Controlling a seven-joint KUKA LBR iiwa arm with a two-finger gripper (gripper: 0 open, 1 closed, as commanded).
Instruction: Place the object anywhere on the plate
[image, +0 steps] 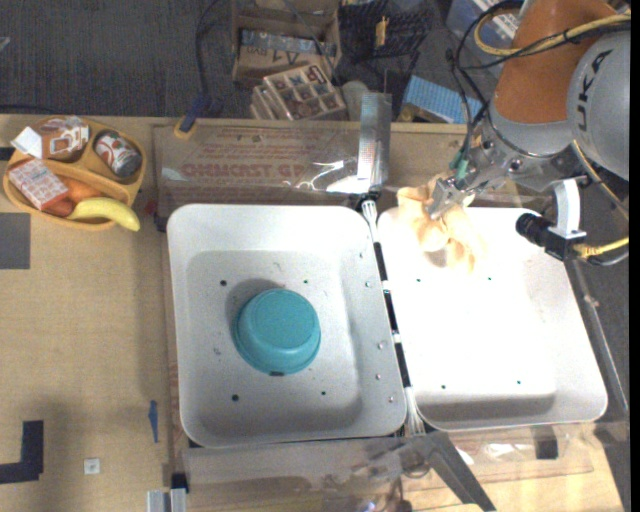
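Note:
A teal round plate (278, 330) lies upside-down-looking in the middle of the left white bin (200, 240). A pale orange and cream soft object (443, 240), blurred, hangs at the far left corner of the right bin (520, 400). My gripper (441, 203) reaches in from the upper right, and its fingers are closed on the top of that object. The object sits well to the right of the plate, across the divider between the bins.
A yellow tray (30, 195) with a banana (105, 211) and toy food stands on the bench at the far left. A clear plastic sheet (270, 165) lies behind the bins. A black camera mount (545, 232) sticks out by the right bin's far edge.

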